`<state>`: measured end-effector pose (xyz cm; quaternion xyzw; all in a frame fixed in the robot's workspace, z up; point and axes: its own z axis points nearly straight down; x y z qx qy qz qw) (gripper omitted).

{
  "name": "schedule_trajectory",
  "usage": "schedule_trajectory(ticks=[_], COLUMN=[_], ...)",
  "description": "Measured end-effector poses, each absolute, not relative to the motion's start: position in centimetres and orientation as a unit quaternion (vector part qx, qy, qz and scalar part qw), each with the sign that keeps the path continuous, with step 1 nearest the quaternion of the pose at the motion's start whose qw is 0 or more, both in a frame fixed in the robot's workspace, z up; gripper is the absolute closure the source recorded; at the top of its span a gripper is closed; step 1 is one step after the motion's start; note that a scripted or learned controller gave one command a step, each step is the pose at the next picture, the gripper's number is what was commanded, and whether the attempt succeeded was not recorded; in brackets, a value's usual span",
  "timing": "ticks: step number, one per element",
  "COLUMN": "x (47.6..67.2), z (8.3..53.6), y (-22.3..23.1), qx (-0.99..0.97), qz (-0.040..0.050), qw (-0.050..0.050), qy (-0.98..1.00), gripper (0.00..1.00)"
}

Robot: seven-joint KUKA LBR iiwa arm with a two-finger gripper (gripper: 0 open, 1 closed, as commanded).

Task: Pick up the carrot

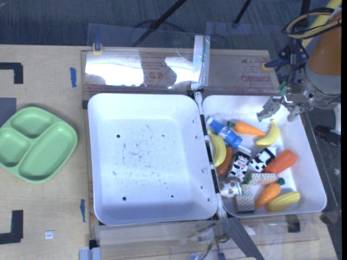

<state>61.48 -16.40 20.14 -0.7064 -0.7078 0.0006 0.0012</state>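
Here, nearest my camera, the front of the right bin (317,199) is crowded with toy food. A yellow lemon-like piece (283,200) lies against the front right corner, and just left of it I see 1 carrot (269,194), orange with a green top, lying at a slant. Beside that sit a waffle-patterned block (245,202) and a small printed carton (231,188).

A little further back I make out a second orange piece (280,161), fatter and redder, touching a black-and-white spotted toy (264,157). Left of these a brown sausage shape (226,160) and a yellow banana (218,149) lie along the divider between the 2 bins.

Further back again, a blue bottle (226,132) lies tilted, and a third carrot (248,128), slim with a green stub, rests just beside it. A second banana (270,136) curves upward next to that carrot.

Over the rear right of this bin I see the gripper (282,108), its 2 fingers spread apart with nothing between them, hanging above the second banana and near the slim carrot, touching neither as far as I can judge. The orange band (324,56) of the arm sits behind it at the frame's edge.

The left bin (146,150) lies beside it, and a green divided plate (36,143) rests on the bench well to the left.
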Motion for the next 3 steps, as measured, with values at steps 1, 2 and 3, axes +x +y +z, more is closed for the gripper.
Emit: schedule_trajectory(ticks=[1, 2, 3], x=[62.9, 63.1, 66.8], z=[8.5, 9.5, 18.1], y=[-17.2, -17.3, -14.9], qx=[-0.589, -0.59, -0.65], qz=[-0.0012, -0.0026, -0.0002], qw=[-0.002, -0.004, -0.001], qy=[-0.808, -0.808, -0.76], gripper=[0.0, 1.0, 1.0])
